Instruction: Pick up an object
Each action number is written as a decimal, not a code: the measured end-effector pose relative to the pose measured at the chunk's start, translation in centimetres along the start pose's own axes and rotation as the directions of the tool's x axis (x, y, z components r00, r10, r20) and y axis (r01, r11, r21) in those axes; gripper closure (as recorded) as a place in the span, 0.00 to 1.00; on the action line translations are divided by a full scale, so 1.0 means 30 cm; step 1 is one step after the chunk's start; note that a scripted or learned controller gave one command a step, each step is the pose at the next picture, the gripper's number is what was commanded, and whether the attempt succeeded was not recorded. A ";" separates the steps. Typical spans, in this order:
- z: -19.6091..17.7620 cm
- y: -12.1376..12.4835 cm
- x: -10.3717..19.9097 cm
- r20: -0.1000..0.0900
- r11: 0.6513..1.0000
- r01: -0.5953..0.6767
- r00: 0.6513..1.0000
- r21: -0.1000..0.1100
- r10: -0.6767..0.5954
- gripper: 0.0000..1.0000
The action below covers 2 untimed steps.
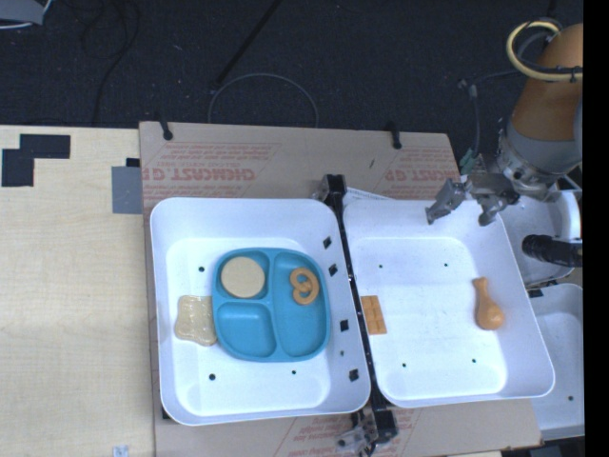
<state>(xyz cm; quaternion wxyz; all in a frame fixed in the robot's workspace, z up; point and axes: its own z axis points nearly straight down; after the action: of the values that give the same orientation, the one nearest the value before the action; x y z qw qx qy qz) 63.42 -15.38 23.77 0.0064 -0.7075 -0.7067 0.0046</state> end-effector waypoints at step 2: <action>0.128 -0.017 0.014 0.002 1.000 0.002 1.000 -0.009 -0.002 0.00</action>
<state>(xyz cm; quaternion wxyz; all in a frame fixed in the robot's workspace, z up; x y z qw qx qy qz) 62.86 -14.96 19.93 0.0027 -0.7068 -0.7075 0.0020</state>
